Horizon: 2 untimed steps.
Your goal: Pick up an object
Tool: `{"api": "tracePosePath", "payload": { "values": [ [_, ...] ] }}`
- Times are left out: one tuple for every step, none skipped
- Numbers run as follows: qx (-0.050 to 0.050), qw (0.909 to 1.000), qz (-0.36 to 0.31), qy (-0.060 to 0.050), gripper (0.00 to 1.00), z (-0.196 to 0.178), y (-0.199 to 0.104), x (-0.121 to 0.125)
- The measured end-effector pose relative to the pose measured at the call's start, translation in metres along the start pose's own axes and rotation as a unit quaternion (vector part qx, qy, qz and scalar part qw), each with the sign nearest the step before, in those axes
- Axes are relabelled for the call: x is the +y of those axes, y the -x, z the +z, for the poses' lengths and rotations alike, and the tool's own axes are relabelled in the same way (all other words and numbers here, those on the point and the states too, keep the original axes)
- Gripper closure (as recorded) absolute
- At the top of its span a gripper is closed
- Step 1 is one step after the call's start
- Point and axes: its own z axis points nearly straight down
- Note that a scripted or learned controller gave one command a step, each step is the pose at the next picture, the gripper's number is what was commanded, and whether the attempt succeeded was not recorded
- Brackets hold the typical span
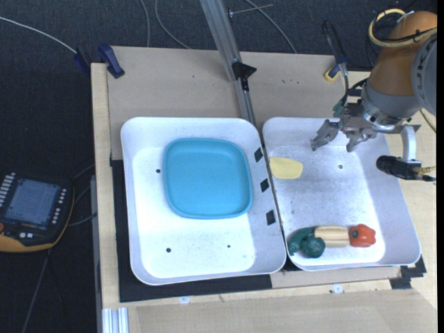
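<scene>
Objects I could pick all lie in the right bin [388, 207]: a pale yellow piece [286, 168] rests flat near the bin's left wall, and along the near edge a dark green thing [307, 244], a tan cylinder [331, 236] and a red piece [361, 235] sit touching one another in a row. The left bin [139, 186] carries a blue plate [207, 177], which I judge too broad and flat for my fingers.

My tool [341, 139] hangs over the far part of the right bin, with its two fingers spread apart and nothing between them. It sits well apart from the row at the near edge and somewhat nearer the yellow piece, over bare bin floor. I judge that it is held high and open like this so I can come down on a chosen thing without knocking the others.

The yellow piece lies alone, so a grasp there would not disturb neighbours, though it looks thin and close to the wall, which may crowd one finger. The three in the near row are bulkier and easier to close on, but packed together, so a finger might land on the wrong one. No pick has been made yet on this bench [173, 68].
</scene>
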Motion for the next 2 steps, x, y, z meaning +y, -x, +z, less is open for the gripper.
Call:
{"api": "tracePosePath", "payload": {
  "values": [
    [0.0, 1.0, 0.0, 0.0, 0.0, 0.0627, 0.0024, -0.0024],
    [0.0, 1.0, 0.0, 0.002, 0.0, 0.0647, 0.0021, -0.0023]
  ]
}}
